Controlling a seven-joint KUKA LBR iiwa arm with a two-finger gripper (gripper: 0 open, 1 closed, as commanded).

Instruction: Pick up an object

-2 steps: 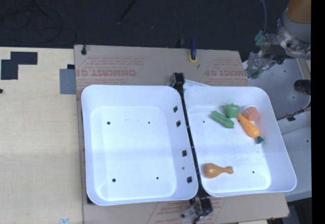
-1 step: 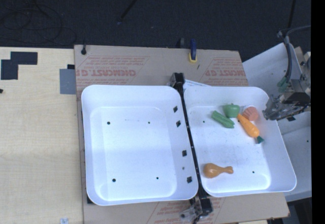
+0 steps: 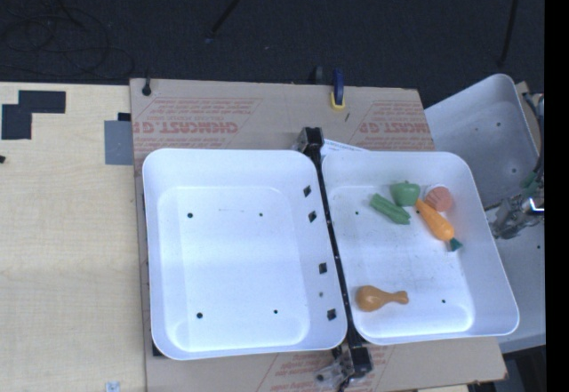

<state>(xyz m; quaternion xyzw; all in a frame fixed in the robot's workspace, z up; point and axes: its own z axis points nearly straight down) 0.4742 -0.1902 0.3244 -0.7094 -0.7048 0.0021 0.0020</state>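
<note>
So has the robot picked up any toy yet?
Not yet. Nothing looks done: the carrot, the green toys, the pink toy and the drumstick all lie in the right bin. Nothing is in hand. Left: reach in, grip one and lift it.

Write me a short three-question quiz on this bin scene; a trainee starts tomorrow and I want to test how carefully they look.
1. True or false: the toy carrot lies in the left bin.
2. Which item lies alone near the front of the right bin?
A. green toy pepper
B. toy chicken drumstick
C. pink toy
3. Fill in: the long green toy lies just to the ____ of the carrot in the picture.

Key: 1 false; 2 B; 3 left.
</note>
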